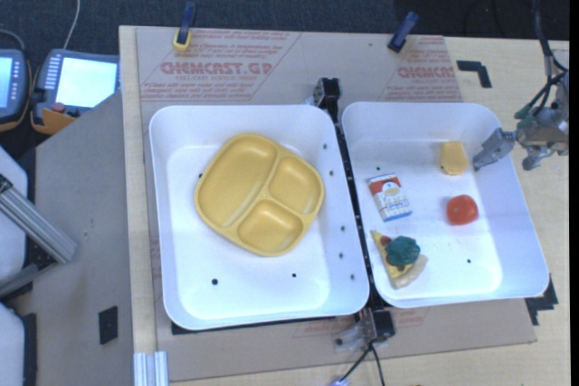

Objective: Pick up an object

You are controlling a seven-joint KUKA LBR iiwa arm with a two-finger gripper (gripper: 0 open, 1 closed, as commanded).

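The right bin holds a yellow block, a red ball-like fruit, a small white, red and blue carton and a green-and-yellow toy food piece. My gripper hangs over that bin's far right rim, just right of the yellow block. Its two grey fingers are spread apart with nothing between them.
The left bin carries a yellow divided plate. Both bins rest on a cardboard sheet fixed with clamps. Screens and cables stand off the bench to the left.
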